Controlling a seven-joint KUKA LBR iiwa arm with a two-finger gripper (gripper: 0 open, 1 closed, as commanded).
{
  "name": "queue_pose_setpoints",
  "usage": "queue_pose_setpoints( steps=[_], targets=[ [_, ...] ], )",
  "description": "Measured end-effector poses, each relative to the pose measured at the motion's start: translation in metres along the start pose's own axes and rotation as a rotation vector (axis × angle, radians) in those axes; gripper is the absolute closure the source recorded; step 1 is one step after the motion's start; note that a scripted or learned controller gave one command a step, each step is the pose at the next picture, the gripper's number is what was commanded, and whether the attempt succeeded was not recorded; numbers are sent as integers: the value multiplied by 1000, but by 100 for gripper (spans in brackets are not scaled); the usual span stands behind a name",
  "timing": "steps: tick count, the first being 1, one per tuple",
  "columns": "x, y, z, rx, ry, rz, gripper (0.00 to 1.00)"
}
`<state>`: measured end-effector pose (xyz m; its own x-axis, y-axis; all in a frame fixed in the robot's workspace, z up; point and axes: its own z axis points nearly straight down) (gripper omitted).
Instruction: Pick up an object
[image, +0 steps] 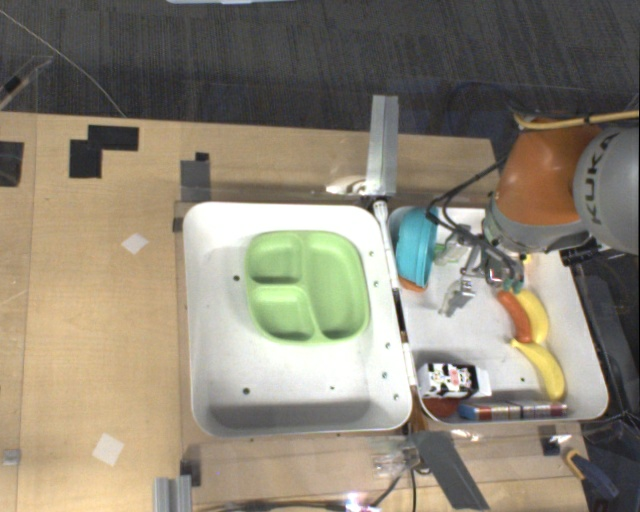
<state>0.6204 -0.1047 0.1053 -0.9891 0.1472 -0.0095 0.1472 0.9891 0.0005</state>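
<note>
My gripper (476, 283) hangs low over the right bin (585, 330), in its far middle part, with its fingers (461, 294) spread open and nothing between them. A cyan bowl (415, 247) lies on its side just left of it, against the bin's left wall. Right of the gripper lie an orange-red piece (513, 306) and a yellow banana (537, 316), touching each other. A second banana (545, 368) lies nearer the front. The arm's orange band (535, 180) covers the bin's far right corner.
A small black-and-white box (452, 378) and a red-and-blue marker (512, 410) lie at the right bin's front edge. The left bin (215, 330) holds a green divided tray (305, 285). A metal post (382, 145) stands behind the wall between the bins.
</note>
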Motion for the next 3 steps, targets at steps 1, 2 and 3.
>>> queue_pose_setpoints(
  steps=[1,2,3],
  targets=[
    [29,-12,-4,0,2,150,0],
    [-34,-34,-24,0,-4,173,0],
    [11,-64,16,0,-3,191,0]
  ],
)
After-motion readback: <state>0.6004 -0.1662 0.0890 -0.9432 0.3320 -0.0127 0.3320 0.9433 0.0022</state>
